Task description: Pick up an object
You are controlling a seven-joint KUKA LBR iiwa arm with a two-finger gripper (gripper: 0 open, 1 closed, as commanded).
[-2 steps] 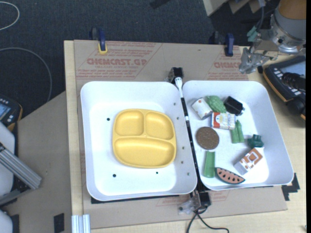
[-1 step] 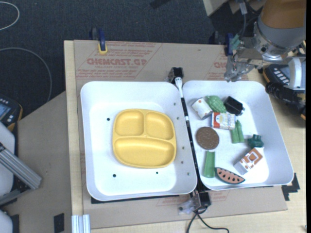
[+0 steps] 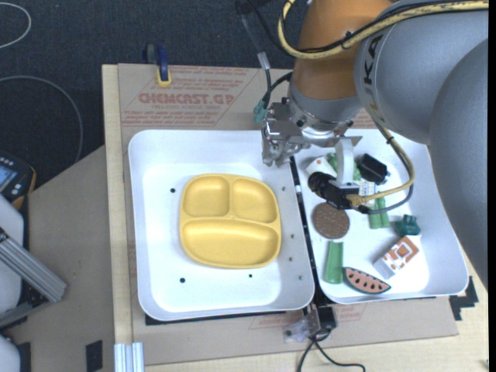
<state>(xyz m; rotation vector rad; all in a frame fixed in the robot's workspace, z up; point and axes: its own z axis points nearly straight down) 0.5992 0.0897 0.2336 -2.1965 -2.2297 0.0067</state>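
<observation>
Watermelon slice [image 3: 366,280], nearest in the right bin [image 3: 446,273], lies flat, long axis left to right. Beside it a green stick [image 3: 333,261] points away toward a brown disc [image 3: 331,222]. Farther back the jaws [image 3: 273,152] hang over the divider, their state untellable; descending there risks striking the rim.

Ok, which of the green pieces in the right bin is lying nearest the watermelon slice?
The long green stick, lying just left of the watermelon slice at the right bin's front. The other green pieces sit further back, near the brown disc and the gripper.
</observation>
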